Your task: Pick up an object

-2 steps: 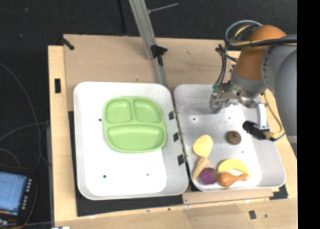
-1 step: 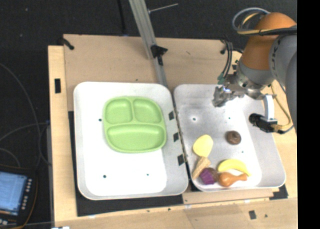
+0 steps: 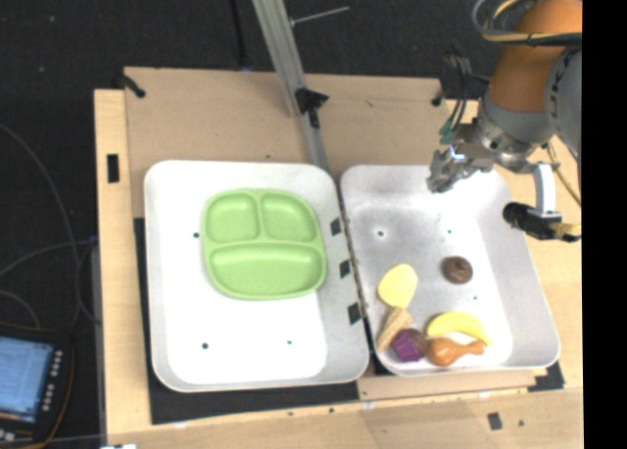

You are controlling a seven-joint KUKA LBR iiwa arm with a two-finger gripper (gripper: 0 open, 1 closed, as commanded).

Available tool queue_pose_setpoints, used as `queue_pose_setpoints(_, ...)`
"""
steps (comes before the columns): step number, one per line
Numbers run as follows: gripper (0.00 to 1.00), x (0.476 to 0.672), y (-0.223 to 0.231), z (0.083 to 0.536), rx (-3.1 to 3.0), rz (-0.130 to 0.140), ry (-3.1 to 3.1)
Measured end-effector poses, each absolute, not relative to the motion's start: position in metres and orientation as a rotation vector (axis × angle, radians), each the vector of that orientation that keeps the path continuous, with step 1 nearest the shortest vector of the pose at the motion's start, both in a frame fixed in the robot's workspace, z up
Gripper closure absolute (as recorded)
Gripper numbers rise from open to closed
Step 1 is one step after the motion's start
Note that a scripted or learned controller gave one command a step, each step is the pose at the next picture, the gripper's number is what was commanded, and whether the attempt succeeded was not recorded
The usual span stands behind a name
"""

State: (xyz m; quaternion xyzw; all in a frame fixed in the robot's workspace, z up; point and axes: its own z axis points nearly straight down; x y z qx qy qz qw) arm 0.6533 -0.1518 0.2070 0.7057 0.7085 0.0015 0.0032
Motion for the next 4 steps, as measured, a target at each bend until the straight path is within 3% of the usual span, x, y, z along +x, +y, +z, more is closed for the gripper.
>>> queue_pose_setpoints(1, 1.0, 0.655, -0.154, 0.262, 2.211, 0.006, 2.222)
queue_pose_setpoints(4, 1.0, 0.634, -0.019, 0.261, 2.214, 0.002, 2.229)
